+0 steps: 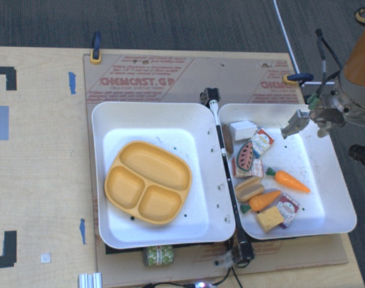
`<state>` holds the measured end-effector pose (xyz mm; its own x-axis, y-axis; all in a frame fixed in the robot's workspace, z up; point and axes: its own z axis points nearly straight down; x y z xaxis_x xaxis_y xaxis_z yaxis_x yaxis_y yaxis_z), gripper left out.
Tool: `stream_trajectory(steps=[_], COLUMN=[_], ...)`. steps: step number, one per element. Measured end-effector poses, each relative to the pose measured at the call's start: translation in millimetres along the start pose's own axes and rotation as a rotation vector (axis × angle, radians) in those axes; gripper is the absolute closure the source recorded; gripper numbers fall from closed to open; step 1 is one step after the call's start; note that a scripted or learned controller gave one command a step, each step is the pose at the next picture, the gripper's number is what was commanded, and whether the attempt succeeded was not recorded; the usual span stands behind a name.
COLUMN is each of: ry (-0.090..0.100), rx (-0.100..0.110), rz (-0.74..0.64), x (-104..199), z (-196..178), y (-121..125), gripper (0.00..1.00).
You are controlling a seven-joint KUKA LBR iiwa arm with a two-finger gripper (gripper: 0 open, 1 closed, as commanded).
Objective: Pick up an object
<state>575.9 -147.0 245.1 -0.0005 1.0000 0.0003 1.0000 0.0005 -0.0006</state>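
Nearest pickable thing looks like the carrot [292, 182], lying in the right bin [335, 185], mid-bin, long axis running up-left to down-right, tip toward the right wall. The hand [298, 123] hovers up and a bit right of centre from it, near the bin's top edge, w/ nothing between the fingers; can't tell if they're spread or closed from here. So carrot lies below the hand, apart from it.

Rest of the toys bunch along the bin's left side: white block [242, 129], watermelon slice [245, 156], 2nd carrot [264, 200], cheese [269, 219]. Left bin [110, 221] carries a yellow tray [147, 182]. Both sit on the surface [38, 179].
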Motion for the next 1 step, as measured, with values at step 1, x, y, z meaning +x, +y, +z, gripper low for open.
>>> stream_trajectory(steps=[1], ry=[0.0], rx=[0.0], rz=[0.001], x=[-22.4], z=[152.0], y=[14.7], gripper=[0.0])
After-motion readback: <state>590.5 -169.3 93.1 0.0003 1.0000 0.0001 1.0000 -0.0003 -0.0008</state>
